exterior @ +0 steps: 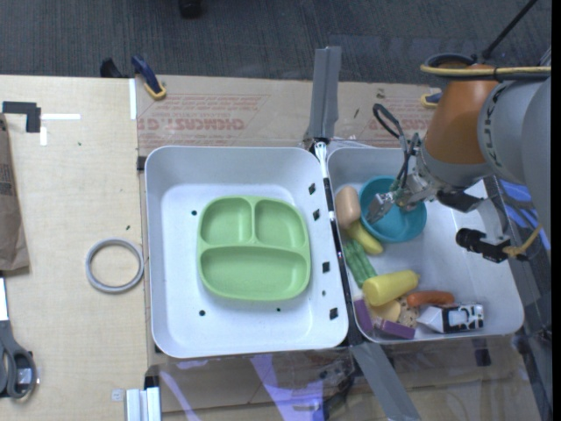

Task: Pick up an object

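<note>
Objects for picking lie crowded in the right bin (500, 301), at the right of the frame. A blue bowl (399, 222) sits near that bin's upper left, and the hand (392, 202) hangs right over the bowl's inner left side, its metal tip low inside the rim. Whether the fingers are spread or closed cannot be told from this slant, and nothing can be seen held between them. Just left of the bowl lies a tan bread roll (347, 205), with a yellow banana (366, 238) below it and touching the bowl's lower left edge. A green ridged piece (358, 262) runs down along the bin's left wall. Lower in the bin a yellow block (391, 285) lies tilted, an orange carrot (429, 298) is just to its right, a purple piece (393, 328) rests near the bottom wall, and a small black-and-white item (461, 317) sits at the lower right.

The left bin (166, 261) holds a green divided plate (255, 248) in its middle. On the desk (70, 191), at the left of the frame, lies a grey ring (114, 264).
</note>
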`<state>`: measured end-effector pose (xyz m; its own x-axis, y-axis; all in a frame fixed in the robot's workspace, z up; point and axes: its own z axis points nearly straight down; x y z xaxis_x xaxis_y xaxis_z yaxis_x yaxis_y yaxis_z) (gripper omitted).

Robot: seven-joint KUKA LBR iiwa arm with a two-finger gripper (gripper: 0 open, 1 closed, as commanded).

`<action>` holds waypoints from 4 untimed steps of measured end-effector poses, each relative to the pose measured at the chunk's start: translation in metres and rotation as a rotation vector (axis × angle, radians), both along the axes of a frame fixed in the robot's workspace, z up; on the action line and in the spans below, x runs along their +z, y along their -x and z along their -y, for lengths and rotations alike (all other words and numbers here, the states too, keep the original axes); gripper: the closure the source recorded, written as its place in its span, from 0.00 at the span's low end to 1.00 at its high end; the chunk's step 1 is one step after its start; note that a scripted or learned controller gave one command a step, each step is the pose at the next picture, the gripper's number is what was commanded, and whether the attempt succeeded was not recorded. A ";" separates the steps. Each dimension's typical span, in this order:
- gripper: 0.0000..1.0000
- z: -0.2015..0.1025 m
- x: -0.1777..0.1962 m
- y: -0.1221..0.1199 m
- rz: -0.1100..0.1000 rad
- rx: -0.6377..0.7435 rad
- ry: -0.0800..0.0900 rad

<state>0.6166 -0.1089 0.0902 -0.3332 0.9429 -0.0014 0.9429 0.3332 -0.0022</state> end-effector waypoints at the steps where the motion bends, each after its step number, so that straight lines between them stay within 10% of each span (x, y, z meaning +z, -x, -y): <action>1: 1.00 0.001 0.007 -0.001 -0.002 -0.001 0.000; 2: 0.00 0.001 0.007 0.000 -0.002 -0.002 0.000; 3: 1.00 0.002 0.013 0.000 -0.005 -0.003 0.000; 4: 0.00 0.002 0.013 0.000 -0.005 -0.003 0.000</action>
